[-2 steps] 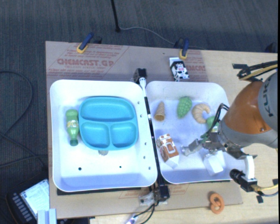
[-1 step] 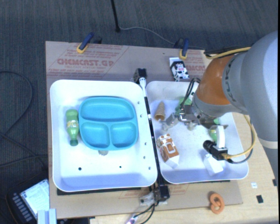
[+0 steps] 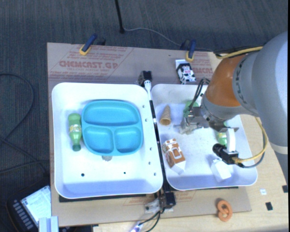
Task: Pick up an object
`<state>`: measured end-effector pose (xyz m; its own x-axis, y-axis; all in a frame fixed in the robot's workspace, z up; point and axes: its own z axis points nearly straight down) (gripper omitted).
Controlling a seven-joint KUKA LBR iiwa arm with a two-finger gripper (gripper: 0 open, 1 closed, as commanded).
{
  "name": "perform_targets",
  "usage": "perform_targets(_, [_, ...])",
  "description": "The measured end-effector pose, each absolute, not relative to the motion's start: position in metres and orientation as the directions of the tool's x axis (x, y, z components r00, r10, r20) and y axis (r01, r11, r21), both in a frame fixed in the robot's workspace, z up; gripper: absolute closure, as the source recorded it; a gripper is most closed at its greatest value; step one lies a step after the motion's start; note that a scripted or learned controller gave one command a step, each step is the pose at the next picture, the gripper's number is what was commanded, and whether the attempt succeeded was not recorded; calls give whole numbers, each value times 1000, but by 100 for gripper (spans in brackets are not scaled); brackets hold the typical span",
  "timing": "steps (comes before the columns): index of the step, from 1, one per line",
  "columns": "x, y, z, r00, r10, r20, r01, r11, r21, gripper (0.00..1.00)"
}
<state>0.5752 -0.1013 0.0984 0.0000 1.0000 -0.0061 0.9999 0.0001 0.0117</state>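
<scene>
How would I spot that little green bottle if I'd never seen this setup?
Start with the left white bin, the one holding a blue divided tray. The green bottle lies against that tray's left side, lengthwise along it. It is the lone green thing in that bin and has a pale label around its middle.

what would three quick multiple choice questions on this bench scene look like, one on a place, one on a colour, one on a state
1. Where does the blue divided tray lie?
A. in the left bin
B. in the right bin
C. on the cardboard

2. What colour is the bottle beside that tray?
A. red
B. green
C. black

3. How does the ice cream cone rest in the right bin?
A. standing upright
B. lying on its side
C. hanging from the gripper

Answers: 1 A, the tray fills the middle of the left bin. 2 B, the bottle is green with a pale label. 3 B, the cone lies flat on the bin floor, left of the gripper.
</scene>
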Motion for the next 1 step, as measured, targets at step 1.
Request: perform_targets(1, [669,-108,167,-2,1000,-3,1000,2,3,100])
